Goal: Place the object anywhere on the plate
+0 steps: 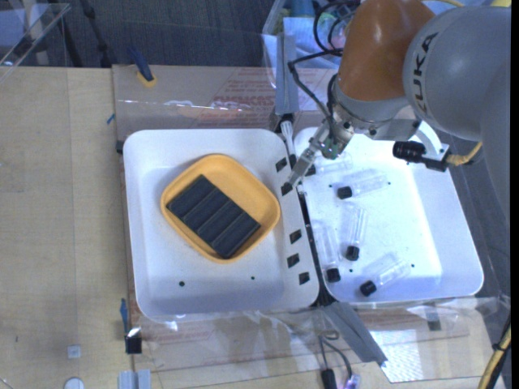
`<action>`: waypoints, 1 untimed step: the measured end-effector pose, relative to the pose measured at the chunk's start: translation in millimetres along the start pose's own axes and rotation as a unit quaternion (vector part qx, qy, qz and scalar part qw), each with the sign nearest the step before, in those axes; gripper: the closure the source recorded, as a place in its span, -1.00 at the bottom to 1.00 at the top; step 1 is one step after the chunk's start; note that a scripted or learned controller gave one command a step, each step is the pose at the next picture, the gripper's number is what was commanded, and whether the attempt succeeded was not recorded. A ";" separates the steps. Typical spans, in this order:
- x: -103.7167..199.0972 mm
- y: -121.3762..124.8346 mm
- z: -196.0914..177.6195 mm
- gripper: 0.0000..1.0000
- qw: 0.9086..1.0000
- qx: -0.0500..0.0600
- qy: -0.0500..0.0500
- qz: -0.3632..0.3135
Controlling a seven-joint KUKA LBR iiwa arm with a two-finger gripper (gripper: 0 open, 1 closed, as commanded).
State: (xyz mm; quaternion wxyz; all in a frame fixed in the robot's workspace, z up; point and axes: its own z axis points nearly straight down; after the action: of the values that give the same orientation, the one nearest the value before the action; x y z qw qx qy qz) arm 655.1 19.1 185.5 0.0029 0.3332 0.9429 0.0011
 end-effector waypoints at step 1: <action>0.0 0.0 0.0 -1.00 1.000 0.000 0.000 0.000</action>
State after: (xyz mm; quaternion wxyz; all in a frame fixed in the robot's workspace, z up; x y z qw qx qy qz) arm 655.1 19.1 185.5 0.0029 0.3331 0.9429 0.0011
